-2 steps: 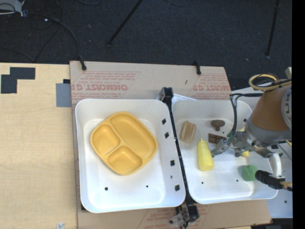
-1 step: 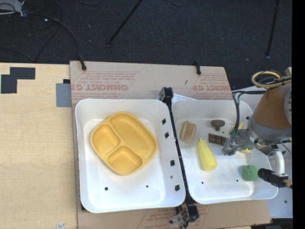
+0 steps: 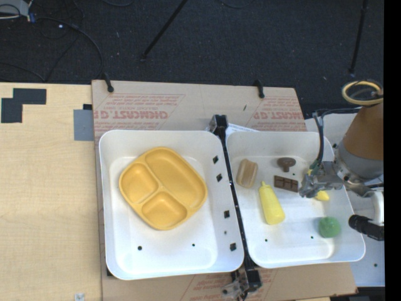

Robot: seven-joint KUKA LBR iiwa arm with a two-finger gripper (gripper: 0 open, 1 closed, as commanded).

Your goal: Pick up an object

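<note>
Five items ring the pincer (image 3: 315, 190), its grip unclear, yellow piece (image 3: 322, 196) just beside it.

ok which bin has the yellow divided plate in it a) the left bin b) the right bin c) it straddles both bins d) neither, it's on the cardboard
a: the yellow divided plate lies flat inside the left bin, while the right bin holds the small items such as the yellow bottle and the green ball.

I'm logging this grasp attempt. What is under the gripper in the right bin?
Under the gripper a small yellow object pokes out, on the right bin floor. Its remainder is covered, as is any contact.
</note>
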